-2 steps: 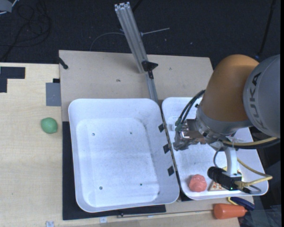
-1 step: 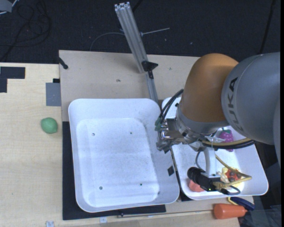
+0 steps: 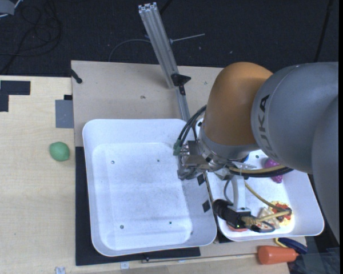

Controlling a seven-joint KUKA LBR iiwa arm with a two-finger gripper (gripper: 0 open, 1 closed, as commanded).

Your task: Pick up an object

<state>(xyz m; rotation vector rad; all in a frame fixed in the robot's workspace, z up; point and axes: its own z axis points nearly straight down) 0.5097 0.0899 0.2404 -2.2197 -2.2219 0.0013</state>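
Observation:
My grey and orange arm (image 3: 246, 119) leans over the seam between the two bins and covers most of the right bin (image 3: 315, 224). Below the wrist, the gripper (image 3: 205, 197) hangs over the inner edge of the left bin (image 3: 97, 131), next to the right bin's near corner. In that corner lie a black object (image 3: 227, 212) and a tangle of red, yellow and dark items (image 3: 270, 216). A purple object (image 3: 273, 167) peeks out from under the arm farther back. The arm's bulk hides the rest of the right bin.
An orange object (image 3: 276, 254) lies on the bench in front of the right bin. A green ball (image 3: 59, 151) rests on the bench left of the left bin. A metal rail (image 3: 163, 44) slants up behind the bins.

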